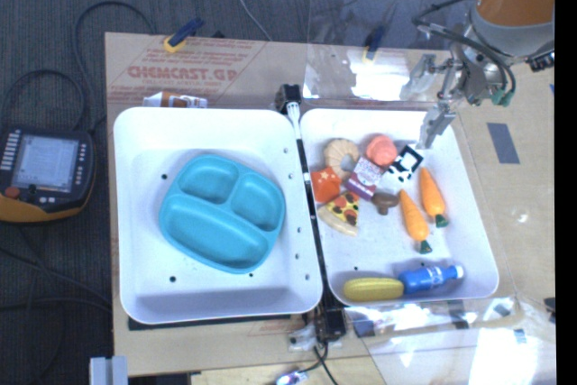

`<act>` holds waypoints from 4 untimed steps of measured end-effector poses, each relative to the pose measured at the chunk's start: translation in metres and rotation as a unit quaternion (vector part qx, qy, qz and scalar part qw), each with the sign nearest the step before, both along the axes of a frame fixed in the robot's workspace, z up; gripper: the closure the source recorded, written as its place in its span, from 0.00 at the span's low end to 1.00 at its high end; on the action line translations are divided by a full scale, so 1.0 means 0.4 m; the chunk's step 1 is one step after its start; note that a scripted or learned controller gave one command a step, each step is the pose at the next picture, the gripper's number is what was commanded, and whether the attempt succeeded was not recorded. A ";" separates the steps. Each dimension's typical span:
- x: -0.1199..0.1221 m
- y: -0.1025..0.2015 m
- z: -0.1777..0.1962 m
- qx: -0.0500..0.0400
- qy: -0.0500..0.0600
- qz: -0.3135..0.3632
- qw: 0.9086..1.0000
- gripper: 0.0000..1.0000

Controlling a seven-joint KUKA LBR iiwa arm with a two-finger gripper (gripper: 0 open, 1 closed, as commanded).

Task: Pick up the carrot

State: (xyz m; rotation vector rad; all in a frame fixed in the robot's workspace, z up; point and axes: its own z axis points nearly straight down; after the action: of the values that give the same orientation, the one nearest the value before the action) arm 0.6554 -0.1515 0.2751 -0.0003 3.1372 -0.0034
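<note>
End effector (439, 123) | over right bin (476, 221) back rim | finger spread: cannot tell (blurred) | carrot (414, 219) apart, untouched

A blue divided plate (223, 212) sits in the left bin (135, 284); the right bin (473, 270) holds a banana (372, 288), blue bottle (431, 277) (lying flat) and pizza slice (342, 212).

Two carrots (413, 218) (433, 195), two bins (135, 140) (469, 194), one tray (223, 210).

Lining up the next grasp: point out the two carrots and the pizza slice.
right carrot (432, 194): camera view, mid orange body.
left carrot (413, 217): camera view, mid orange body.
pizza slice (343, 212): camera view, topped centre.
</note>
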 end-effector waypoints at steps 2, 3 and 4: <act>-0.197 -0.102 -0.456 -0.002 -0.007 0.089 0.996 0.00; -0.316 -0.124 -0.456 0.000 -0.010 0.022 1.000 0.00; -0.373 -0.107 -0.449 -0.004 -0.020 -0.043 0.999 0.00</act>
State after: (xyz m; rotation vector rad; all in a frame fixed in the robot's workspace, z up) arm 0.5061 -0.1942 0.0956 0.1323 3.0936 -0.0152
